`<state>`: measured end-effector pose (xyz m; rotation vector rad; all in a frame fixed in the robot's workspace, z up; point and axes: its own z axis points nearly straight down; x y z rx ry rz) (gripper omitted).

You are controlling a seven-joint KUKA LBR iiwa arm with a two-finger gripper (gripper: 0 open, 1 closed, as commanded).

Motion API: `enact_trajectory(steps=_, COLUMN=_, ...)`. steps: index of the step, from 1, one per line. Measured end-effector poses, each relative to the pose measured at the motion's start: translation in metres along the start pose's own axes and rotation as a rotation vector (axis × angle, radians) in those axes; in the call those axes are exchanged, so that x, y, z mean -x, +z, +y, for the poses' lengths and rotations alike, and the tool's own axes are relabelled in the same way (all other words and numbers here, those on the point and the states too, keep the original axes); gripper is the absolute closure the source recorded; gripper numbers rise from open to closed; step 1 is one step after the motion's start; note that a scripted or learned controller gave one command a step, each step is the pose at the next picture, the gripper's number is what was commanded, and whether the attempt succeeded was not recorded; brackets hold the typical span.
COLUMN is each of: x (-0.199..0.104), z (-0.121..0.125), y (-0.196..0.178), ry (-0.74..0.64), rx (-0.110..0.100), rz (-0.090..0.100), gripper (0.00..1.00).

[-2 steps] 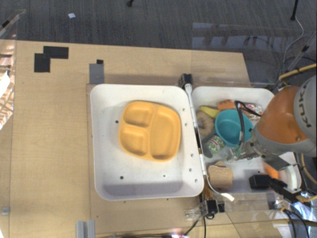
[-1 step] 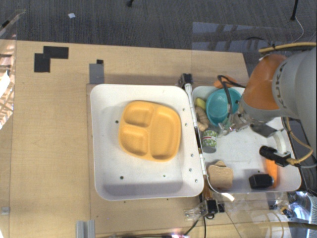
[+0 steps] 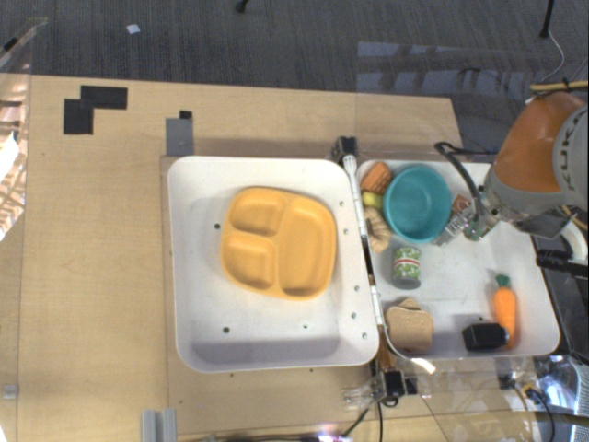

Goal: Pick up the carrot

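Dark grey carpet (image 3: 304,26) behind, w/ thin black stand legs at top. Light wood table (image 3: 101,274) below, black marker squares (image 3: 92,107) at upper left.

Two shallow white bins side by side on table. Left bin (image 3: 198,339): holds a yellow divided plate (image 3: 278,242), approx. centred, three compartments, nothing in them.

Right bin (image 3: 451,288): teal bowl (image 3: 418,203) at upper part, upright. Orange-brown item (image 3: 375,177) just left of bowl, beige lumpy item (image 3: 375,226) below it along the divider; can't tell what either is. Small green-white can (image 3: 407,263) below bowl, upright. Slice of bread (image 3: 410,328) near lower left corner. Carrot (image 3: 504,306) at right side, green top pointing up-frame, orange body pointing down, lying flat on bin floor. Black block (image 3: 484,337) just beside carrot tip, lower left of it.

Grey arm w/ orange band (image 3: 538,150) entering from right. Claw (image 3: 467,221) low over right bin, just right of bowl rim, fingers small and blurred; can't tell how far open or whether anything gripped. Claw well apart from carrot, which sits lower right of it, untouched.
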<state>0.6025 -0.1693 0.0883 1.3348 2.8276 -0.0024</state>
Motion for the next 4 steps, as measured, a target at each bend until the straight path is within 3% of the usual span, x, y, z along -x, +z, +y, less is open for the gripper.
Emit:
enact_trajectory(steps=1, x=0.029, z=-0.028, y=-0.176, ry=-0.335, rx=0.007, rz=-0.012, gripper=1.00)
enact_trajectory(steps=2, x=0.026, z=-0.028, y=-0.170, ry=-0.337, rx=0.004, rz=0.000, gripper=0.00)
enact_trajectory(steps=3, x=-0.017, z=-0.082, y=-0.144, ry=-0.337, rx=0.001, rz=0.006, gripper=0.00)
enact_trajectory(steps=4, x=-0.041, z=-0.110, y=-0.129, ry=-0.894, rx=0.005, rz=0.004, gripper=0.00)
